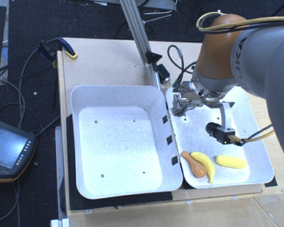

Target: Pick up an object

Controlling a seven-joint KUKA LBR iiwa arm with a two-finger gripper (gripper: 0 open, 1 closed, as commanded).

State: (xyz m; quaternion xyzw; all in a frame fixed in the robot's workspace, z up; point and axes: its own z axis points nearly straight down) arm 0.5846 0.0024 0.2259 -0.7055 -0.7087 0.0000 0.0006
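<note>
Looking down through the one camera view, I see the arm (pixel 255 46) reaching in from the right and hanging over the far part of the right bin (pixel 257 110). The jaws (pixel 179 107) sit low near that bin's left wall, close to the seam with the left bin (pixel 85 100). I cannot tell how far they stand apart: the metal at the wrist is a dark, glinting tangle from this angle, and nothing readable lies between them, so I judge them to be carrying nothing.

Everything worth picking lies in the near part of the right bin, toward the camera from the jaws and a little to the right. A yellow banana (pixel 205 163) curves with its long axis running from upper left down to lower right. An orange drumstick-shaped toy (pixel 194 164) lies just beside it on the left, touching or nearly so, on much the same slant. A short yellow piece (pixel 231 162) rests apart to the right, its long axis roughly across the view. The coming move, as I judge it, turns on that offset: the jaws must travel toward the near edge, then close across an object's short width.

A black fitting (pixel 218 132) on a cable hangs between the wrist and the objects and may hide some bin floor. The arm's bulk covers the bin's far right corner. Whether banana and drumstick truly touch is too fine to settle.
</note>
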